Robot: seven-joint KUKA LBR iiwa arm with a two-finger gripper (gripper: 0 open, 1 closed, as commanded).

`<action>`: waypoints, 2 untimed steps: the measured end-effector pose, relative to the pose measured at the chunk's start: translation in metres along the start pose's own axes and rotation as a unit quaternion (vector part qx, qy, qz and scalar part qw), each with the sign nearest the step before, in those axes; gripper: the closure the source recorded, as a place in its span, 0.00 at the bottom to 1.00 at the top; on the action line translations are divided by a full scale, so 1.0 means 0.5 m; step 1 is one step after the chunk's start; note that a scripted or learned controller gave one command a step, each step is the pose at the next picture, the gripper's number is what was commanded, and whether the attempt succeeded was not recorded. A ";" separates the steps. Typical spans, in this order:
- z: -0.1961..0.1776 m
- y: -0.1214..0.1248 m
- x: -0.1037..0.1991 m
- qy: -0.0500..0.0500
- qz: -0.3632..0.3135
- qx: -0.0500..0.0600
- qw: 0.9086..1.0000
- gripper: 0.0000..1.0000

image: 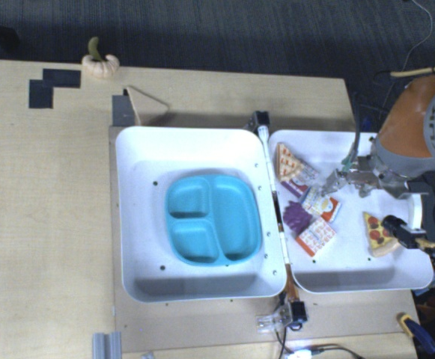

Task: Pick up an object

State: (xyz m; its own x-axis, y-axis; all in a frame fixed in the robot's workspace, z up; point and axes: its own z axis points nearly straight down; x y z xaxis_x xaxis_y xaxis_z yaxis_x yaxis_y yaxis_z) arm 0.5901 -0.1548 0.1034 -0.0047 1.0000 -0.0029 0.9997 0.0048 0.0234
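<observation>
Two white bins are sitting mid-frame: a left bin (136,193) and a right bin (352,277). One blue tray (213,219) is lying in the left. The right is holding two pizza slices, upper slice (290,164) and right-hand slice (379,235), two packets, upper packet (326,206) and lower packet (316,237), and one purple lump (296,216).

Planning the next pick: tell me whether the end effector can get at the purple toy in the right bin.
Probably yes. The end effector hangs over the right bin close by the purple toy, and nothing covers it. A printed packet beside it could crowd the grasp.
</observation>
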 end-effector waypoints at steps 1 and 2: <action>0.024 -0.063 0.034 0.000 0.002 0.002 1.000 0.00; -0.001 -0.057 0.036 0.001 0.001 -0.001 1.000 1.00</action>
State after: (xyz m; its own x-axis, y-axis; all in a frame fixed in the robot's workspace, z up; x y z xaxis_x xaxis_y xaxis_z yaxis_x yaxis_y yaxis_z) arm 0.5617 -0.1366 0.1032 -0.0025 1.0000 -0.0012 0.9997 0.0026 0.0244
